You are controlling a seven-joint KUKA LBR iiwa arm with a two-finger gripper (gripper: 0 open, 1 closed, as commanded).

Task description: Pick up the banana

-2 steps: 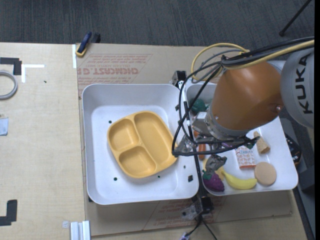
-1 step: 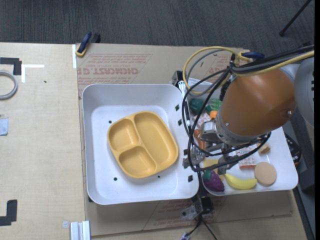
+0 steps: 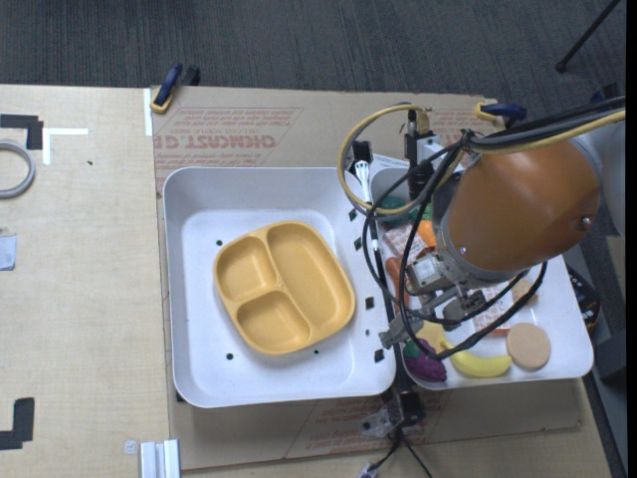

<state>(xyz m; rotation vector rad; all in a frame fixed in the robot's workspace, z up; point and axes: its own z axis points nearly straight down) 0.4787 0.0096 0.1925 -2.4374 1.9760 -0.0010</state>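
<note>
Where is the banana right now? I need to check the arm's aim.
The banana lies at the near edge of the right bin, between a purple item and a round tan piece.

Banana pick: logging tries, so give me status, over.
Gripper low over right bin, fingers hidden. Banana lying free on bin floor, near front. Purple item and tan round piece flank it.

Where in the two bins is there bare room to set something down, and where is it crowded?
Left bin: bare white floor runs all round the yellow divided plate, widest along the left wall and near edge. Right bin: crowded. The arm and its cables cover most of it, and the banana, a purple item and a tan disc fill the near strip.
</note>
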